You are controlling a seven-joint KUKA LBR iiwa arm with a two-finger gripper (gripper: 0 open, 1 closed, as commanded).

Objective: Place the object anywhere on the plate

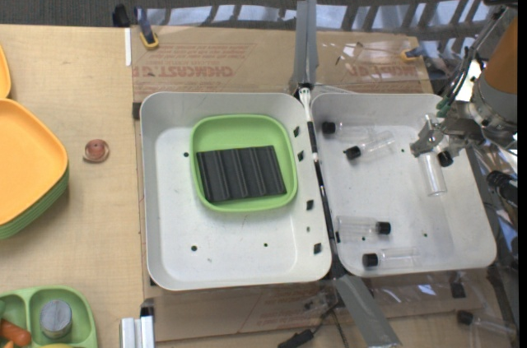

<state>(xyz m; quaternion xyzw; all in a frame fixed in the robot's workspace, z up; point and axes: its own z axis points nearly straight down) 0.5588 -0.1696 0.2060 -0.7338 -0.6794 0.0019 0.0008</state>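
Camera view: the task's thing appears to be a clear vial [434,177] with a black cap, lying in the right bin [461,256], well to the right of the green plate [240,128]. It sits just under the gripper [434,141], cap end nearest the tool, body pointing toward the near edge. I cannot tell whether the gripper is open, closed, or gripping the vial; the metal parts and the clear glass blur together there.

Counting outward, the right bin holds four vials that show plainly. Besides the one under the gripper, there is one [370,147] right of the plate, about level with its top half. Two more lie right of the plate and below its level: one [364,228] with its cap pointing right, and one [392,259] by the bin's near wall. A fifth black cap [328,127] lies closest to the plate, just across the divide between the bins; I cannot make out its body.

There is one plate, in the left bin [165,256], toward its far side. One dark ribbed slab [240,174] lies on the plate.

Left of the plate, on the wooden bench [74,75], sit one small reddish disc [96,150], one stack of orange dishes [25,165], and one green compartment tray [33,320].
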